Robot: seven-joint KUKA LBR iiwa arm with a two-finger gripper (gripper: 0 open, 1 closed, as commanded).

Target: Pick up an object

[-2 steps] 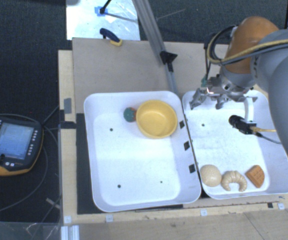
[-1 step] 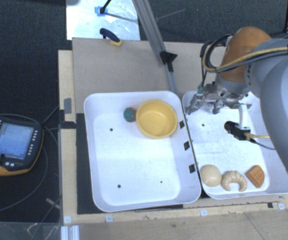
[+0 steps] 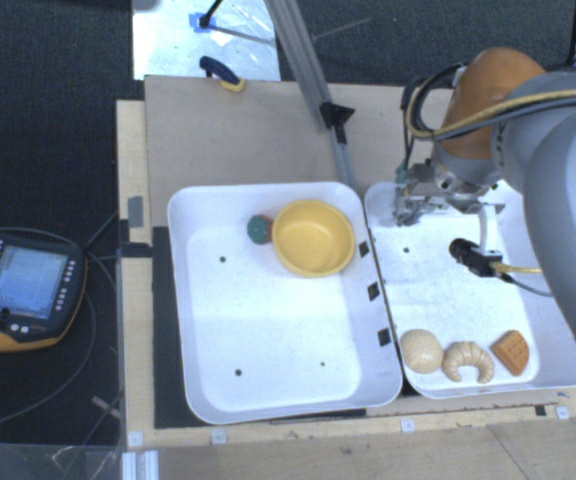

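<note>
My claw (image 3: 408, 211) hangs over the far left corner of the right bin (image 3: 558, 376), and I cannot tell its state from this angle. Nothing lies under it: the three things I could take sit in a row along the near edge of this same bin, well apart from me. The round bun (image 3: 420, 350) is almost straight toward the camera from my claw. The croissant (image 3: 469, 360) lies just beside it to the right, its long axis running crosswise with the horns curling toward the near rim. The waffle piece (image 3: 512, 351) is further right again. The yellow bowl (image 3: 313, 237) and a small green ball (image 3: 259, 229) touching its left side are to my left, in the other bin (image 3: 268, 388). My arm reaches in from the right, wrist bent down, orange band above it. I judge the bun the shortest trip.
</note>
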